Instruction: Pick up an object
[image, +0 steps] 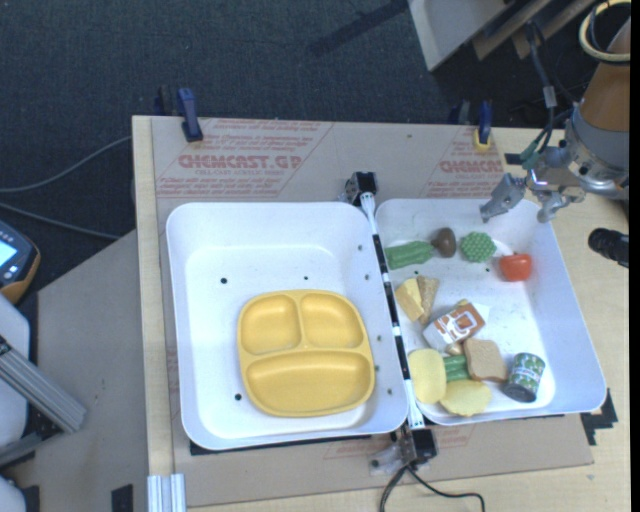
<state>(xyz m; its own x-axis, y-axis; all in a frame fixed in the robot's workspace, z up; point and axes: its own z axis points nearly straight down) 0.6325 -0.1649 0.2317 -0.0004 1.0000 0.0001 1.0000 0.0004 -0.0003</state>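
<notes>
Tin can (524, 376) near right bin (570, 320) front edge; end effector (525, 200) spread, over far rim.

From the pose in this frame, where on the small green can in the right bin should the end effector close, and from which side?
Probably across the curved side wall of the green can, coming straight down. It lies tipped near the right bin's front corner, round end facing front-right, so the fingers should straddle the wall. The brown slice sits close on its left, leaving little room there.

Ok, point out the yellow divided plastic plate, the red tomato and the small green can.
Yellow divided plastic plate (305, 352), camera view, centre ridge.
Red tomato (515, 266), camera view, top.
Small green can (525, 376), camera view, label side.
</notes>
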